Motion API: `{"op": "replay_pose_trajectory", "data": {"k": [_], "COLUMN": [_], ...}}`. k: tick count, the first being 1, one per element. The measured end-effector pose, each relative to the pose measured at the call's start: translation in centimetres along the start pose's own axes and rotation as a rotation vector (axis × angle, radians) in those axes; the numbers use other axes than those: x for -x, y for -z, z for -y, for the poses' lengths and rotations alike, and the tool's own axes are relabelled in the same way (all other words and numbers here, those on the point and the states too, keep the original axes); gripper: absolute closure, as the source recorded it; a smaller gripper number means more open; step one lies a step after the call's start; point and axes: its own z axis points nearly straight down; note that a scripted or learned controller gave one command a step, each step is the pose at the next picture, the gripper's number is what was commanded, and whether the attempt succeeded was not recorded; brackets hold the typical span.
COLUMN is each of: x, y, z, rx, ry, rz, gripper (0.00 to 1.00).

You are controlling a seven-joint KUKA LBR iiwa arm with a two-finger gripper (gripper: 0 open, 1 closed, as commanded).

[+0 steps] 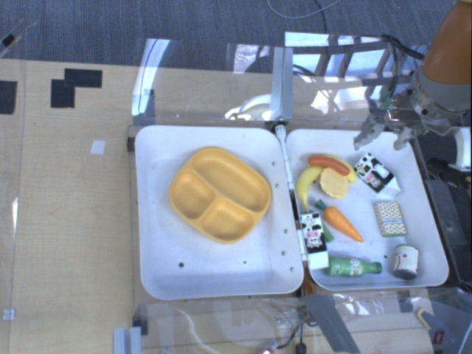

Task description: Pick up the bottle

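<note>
Nearest the camera, along the right bin's (436,268) front edge, the green bottle (354,267) lies on its side, while farther back the gripper (385,131) hangs with fingers spread, holding nothing, above the bin's far edge.

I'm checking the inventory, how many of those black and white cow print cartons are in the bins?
2, both in the right bin. One cow print carton lies along its left wall, beside the carrot. The other sits near the back, right of the sausage. None looks hidden.

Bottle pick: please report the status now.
Gripper open, above right bin's far edge, holding nothing. Green bottle lying flat near front edge. Can beside it.
</note>
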Motion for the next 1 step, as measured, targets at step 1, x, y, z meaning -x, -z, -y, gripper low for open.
{"op": "replay_pose_trajectory", "data": {"k": [1], "x": [-0.11], "y": [0.97], "z": [-0.17], "rx": [0.001], "ry": [0.005], "rz": [-0.001], "gripper": [1.0]}}
